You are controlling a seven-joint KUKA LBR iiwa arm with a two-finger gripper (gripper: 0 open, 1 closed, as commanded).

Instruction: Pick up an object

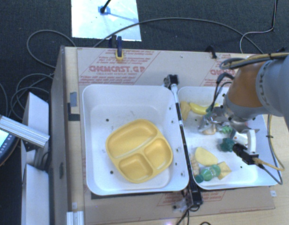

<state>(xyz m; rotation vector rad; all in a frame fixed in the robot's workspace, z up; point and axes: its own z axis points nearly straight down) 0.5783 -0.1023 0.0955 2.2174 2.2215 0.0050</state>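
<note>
A bench [135,64] covered in printed brown board is carrying two shallow white bins — the left bin [95,125] is sitting toward nine o'clock, the right bin [261,172] toward three o'clock, their rims touching. At twelve o'clock a small clamp [119,48] is gripping the bench's far edge.

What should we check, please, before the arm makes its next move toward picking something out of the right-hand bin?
1. Gripper is over the right bin: ok.
2. Objects within reach, banana and teal piece close by: ok.
3. An object seen between the fingers: cannot tell, the wrist hides them.
4. Near-edge cluster, yellow piece and green ball, stands apart from the gripper: ok.
5. Yellow divided tray lies in the left bin, out of the path: ok.
</note>
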